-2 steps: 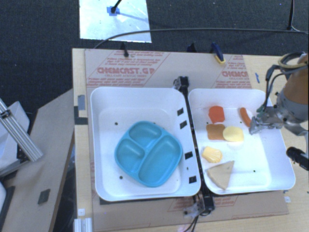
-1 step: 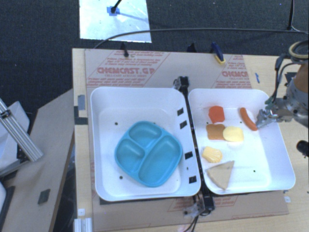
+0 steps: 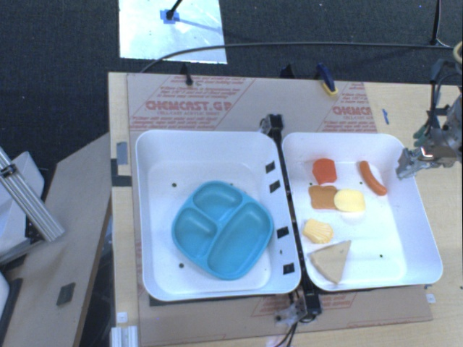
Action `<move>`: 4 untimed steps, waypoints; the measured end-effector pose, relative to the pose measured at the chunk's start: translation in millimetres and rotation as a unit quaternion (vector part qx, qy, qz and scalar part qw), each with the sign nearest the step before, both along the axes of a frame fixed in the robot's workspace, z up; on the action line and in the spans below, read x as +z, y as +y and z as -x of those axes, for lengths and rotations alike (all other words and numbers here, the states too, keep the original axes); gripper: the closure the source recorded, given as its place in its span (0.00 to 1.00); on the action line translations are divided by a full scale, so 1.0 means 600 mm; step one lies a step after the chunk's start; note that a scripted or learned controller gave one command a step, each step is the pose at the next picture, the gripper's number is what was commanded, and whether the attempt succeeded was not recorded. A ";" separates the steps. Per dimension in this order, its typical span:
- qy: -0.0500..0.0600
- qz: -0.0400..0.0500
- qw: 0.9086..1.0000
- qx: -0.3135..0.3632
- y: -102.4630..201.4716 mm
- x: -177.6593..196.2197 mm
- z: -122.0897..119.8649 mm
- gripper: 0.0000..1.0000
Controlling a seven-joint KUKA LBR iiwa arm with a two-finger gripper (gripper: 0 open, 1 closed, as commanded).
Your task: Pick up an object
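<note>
The gripper (image 3: 411, 163) is made of grey metal and hangs at the right side of the right bin (image 3: 416, 226), just above its rim. I cannot tell how the gripper is set, because it looks small and a bit blurry. Nothing can be seen in its grip. The bin under it is white, smooth and shallow, with rounded corners. Closest to the gripper, just to its left, lies a long orange sausage (image 3: 372, 177) with round ends, lying at a slant. Farther left of that is a small red-orange block (image 3: 324, 170) with soft corners. Below the block sits a flat brown square (image 3: 322, 196) that looks like toast, and a round yellow disc (image 3: 349, 200) touches its right edge. Lower down and left of the gripper is a bumpy yellow lump (image 3: 317, 230). Below that lump is a pale tan wedge (image 3: 331, 260) with a pointed tip, like a slice of cheese or bread. Far to the left of the gripper is the left bin (image 3: 155, 194), also white and smooth. In it lies a shiny blue plastic plate (image 3: 221, 229) with three hollow parts and rounded corners. Both bins rest on a brown cardboard sheet (image 3: 188, 100) with red letters on it.
</note>
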State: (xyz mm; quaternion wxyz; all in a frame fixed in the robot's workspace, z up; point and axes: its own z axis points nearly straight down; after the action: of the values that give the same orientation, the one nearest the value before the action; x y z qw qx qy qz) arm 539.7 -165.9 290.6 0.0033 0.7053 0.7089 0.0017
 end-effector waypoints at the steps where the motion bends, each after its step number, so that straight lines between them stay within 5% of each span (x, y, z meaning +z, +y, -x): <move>1: 0.003 -0.002 1.000 0.003 0.098 -0.020 0.019 1.00; 4: 0.003 -0.002 1.000 0.003 0.377 -0.058 0.027 1.00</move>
State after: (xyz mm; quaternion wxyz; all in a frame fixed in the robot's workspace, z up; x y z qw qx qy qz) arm 523.4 60.2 255.7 -0.0002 0.7031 0.7111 0.0012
